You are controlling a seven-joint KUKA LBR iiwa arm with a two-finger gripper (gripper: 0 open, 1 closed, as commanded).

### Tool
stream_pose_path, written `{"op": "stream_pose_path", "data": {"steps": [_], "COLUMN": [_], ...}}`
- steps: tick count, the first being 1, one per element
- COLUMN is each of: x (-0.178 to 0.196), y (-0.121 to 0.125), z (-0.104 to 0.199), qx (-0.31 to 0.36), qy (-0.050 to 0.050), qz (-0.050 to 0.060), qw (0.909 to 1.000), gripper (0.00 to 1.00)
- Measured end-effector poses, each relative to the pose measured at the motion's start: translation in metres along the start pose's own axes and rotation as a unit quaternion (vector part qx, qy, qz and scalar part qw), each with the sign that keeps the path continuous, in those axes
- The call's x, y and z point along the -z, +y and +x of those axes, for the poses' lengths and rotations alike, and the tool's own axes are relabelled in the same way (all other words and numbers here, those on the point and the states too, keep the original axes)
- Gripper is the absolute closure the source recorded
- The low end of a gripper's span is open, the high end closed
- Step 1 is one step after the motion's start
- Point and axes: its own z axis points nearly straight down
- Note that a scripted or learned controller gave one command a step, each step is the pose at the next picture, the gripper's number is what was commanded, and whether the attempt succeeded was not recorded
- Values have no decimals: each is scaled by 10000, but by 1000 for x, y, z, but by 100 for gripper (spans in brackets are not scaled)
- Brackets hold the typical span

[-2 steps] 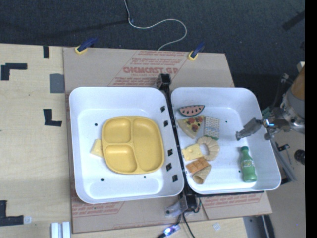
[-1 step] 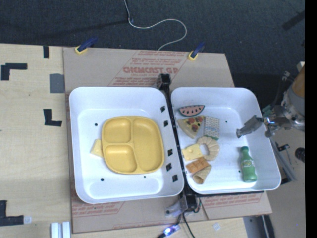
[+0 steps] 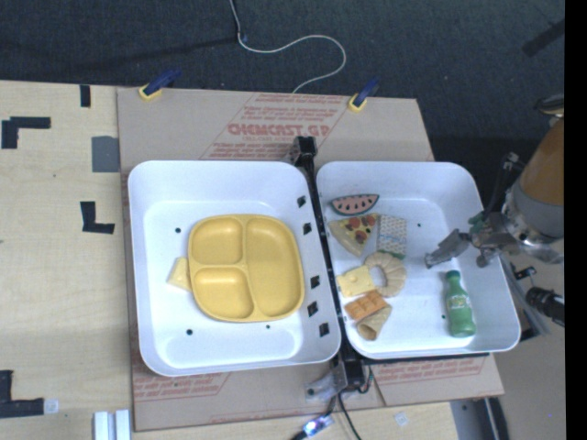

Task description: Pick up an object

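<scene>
grey arm (image 3: pixel 537 211) with orange band, dark metal pincer (image 3: pixel 463 248) of thin angular fingers, black cable alongside

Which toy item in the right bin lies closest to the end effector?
The green bottle, alone near the bin's right side just below the end effector; the other food toys cluster against the left wall.

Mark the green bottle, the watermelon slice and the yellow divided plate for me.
green bottle (image 3: pixel 459 306), camera view, middle of its body.
watermelon slice (image 3: pixel 354 203), camera view, centre of the red flesh.
yellow divided plate (image 3: pixel 246 267), camera view, where the dividers meet.
</scene>
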Motion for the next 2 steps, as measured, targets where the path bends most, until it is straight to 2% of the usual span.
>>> {"op": "stream_pose_path", "data": {"steps": [1, 2], "x": [-45, -90], "y": [-2, 2], "z": [6, 2], "qx": [6, -9], "qy": [2, -61], "qz": [-4, -84], "qw": [10000, 9999], "gripper": [0, 0]}}
